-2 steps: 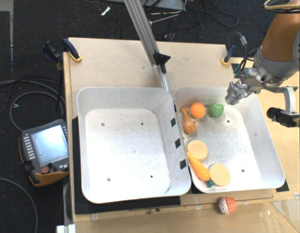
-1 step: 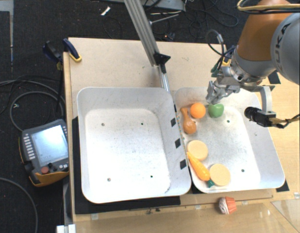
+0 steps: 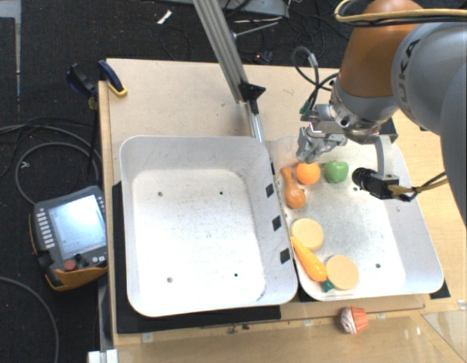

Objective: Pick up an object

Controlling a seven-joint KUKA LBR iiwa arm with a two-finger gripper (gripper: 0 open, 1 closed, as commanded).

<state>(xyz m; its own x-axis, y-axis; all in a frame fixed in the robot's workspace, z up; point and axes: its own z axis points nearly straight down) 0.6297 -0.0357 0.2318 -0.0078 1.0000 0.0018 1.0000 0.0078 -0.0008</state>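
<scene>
1. Reaching in from the right, the grey arm with its orange band ends in the gripper (image 3: 313, 148), which hangs over the far left part of the right bin (image 3: 403, 233).
2. Whether the jaws are spread or pressed together cannot be told; the angle hides them, and nothing is seen between them.
3. Just below the gripper sits an orange ball (image 3: 307, 174), close enough that the two may touch, though this is unclear.
4. Beside the ball on its right lies a green round fruit (image 3: 336, 172), just apart from it.
5. Below the ball, along the bin's left wall, rests a tan pear-shaped piece (image 3: 295, 196).
6. Nearer the middle of that left side lies a pale yellow disc (image 3: 307, 233).
7. A carrot-like orange piece (image 3: 309, 260) runs slantwise from the disc toward the near edge.
8. Touching its lower end is a second tan disc (image 3: 342, 271), near the bin's near left corner.
9. The left bin (image 3: 143, 157) lies alongside, its right rim overlapping the right bin's left rim.
10. A small red and white object (image 3: 354, 320) lies on the counter (image 3: 180, 97) at its near edge, outside both bins.
11. A handheld pendant (image 3: 71, 237) rests on the floor left of the counter.
</scene>
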